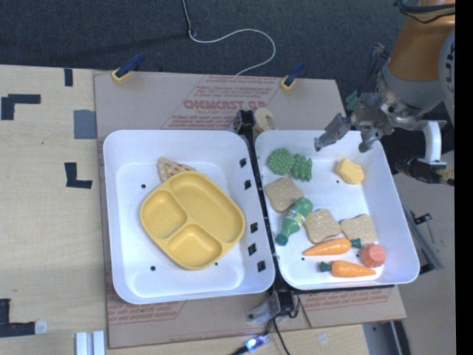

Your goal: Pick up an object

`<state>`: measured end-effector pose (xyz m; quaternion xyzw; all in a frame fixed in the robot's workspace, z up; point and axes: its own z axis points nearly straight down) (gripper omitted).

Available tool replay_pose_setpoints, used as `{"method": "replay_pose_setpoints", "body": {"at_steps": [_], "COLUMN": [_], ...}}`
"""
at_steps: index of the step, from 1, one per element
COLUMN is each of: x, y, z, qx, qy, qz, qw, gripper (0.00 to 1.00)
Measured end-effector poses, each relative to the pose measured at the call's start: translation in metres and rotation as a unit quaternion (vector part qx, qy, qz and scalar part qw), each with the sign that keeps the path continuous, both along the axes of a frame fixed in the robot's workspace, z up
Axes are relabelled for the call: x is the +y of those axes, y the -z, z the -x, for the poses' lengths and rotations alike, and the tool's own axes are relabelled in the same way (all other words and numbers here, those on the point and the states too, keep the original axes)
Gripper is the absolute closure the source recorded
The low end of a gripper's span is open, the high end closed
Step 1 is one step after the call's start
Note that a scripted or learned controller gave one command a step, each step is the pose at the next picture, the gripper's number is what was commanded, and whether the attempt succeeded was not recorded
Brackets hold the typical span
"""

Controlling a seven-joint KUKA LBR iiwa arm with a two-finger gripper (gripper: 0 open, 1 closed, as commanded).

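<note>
The gripper (344, 137) is being held above the upper edge of the right bin (399, 220), in the upper right of the frame. Its two fingers (327, 136) are being kept spread wide apart, and nothing is being gripped between them.

The nearest thing is a yellow block (349, 171), lying in the upper right part of that bin, just below the gap between the fingers and slightly toward the lower right of the frame. Its long axis is being seen as running from upper left to lower right, roughly in line with the spread of the fingers, so a turn of the wrist is probably being called for before closing. A green bunch (289, 163) is lying further left, well apart from the fingers. The yellow tray (192, 220) is resting in the left bin (118, 220).
</note>
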<state>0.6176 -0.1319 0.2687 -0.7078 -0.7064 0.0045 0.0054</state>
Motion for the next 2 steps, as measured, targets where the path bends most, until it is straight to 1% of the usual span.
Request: {"method": "replay_pose_setpoints", "body": {"at_steps": [1, 2], "x": [0.0, 0.001], "y": [-0.008, 0.057], "z": [-0.002, -0.001], "qx": [-0.006, -0.003], "qy": [-0.002, -0.001], "qz": [0.0009, 0.0006], "qw": [1.0, 1.0], "gripper": [0.0, 0.0]}}
